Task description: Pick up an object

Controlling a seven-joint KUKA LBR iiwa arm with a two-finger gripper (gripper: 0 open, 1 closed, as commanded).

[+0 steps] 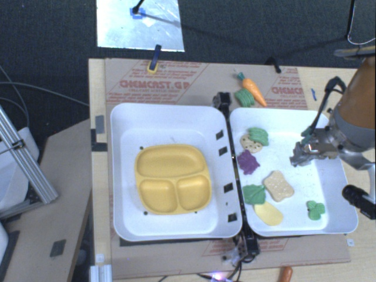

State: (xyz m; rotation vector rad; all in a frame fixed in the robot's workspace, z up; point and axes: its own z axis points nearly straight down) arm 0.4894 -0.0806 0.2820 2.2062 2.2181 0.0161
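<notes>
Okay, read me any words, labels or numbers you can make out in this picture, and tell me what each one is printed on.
"CHEMCAST GP" in red, on the brown sheet under the bins, upper left.
"CHEMCAST" again in red on the same sheet, upper right, partly cut off by the right bin.
Smaller red print beneath both: too blurred to read.

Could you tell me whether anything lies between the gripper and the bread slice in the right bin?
Nothing visible does. The gripper hangs over bare bin floor, and the bread slice lies apart from it, toward the near edge, with only white floor between them.
</notes>
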